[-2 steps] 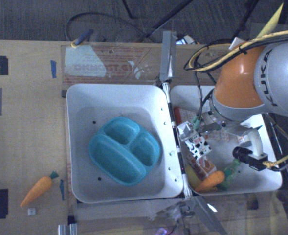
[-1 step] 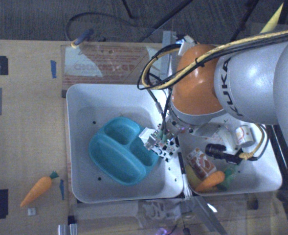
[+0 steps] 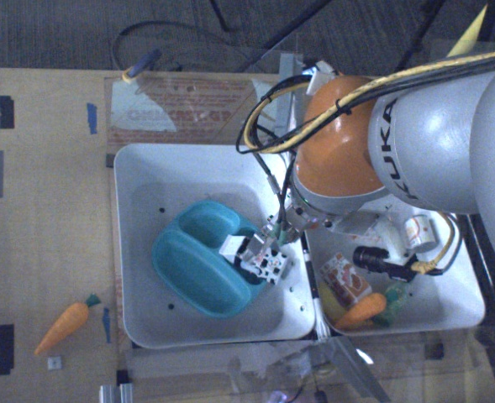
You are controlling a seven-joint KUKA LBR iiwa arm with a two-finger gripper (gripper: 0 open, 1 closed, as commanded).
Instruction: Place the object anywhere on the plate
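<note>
A teal plate (image 3: pixel 195 274) lies in the left white bin (image 3: pixel 146 175), with a second teal rounded piece (image 3: pixel 209 221) overlapping its far edge. My gripper (image 3: pixel 262 260) hangs low at the plate's right rim, close to the wall between the two bins. The arm's orange band and grey body cover much of the right bin (image 3: pixel 457 309). Small white and black parts show at the gripper's tip, and I cannot make out any object held there. An orange toy carrot (image 3: pixel 362 310) lies at the front of the right bin.
Beside the carrot in the right bin are a red-and-white packet (image 3: pixel 344 277), a green piece (image 3: pixel 394 300) and a small white item (image 3: pixel 416 230). Another toy carrot (image 3: pixel 62 327) lies on the bench, left of the left bin.
</note>
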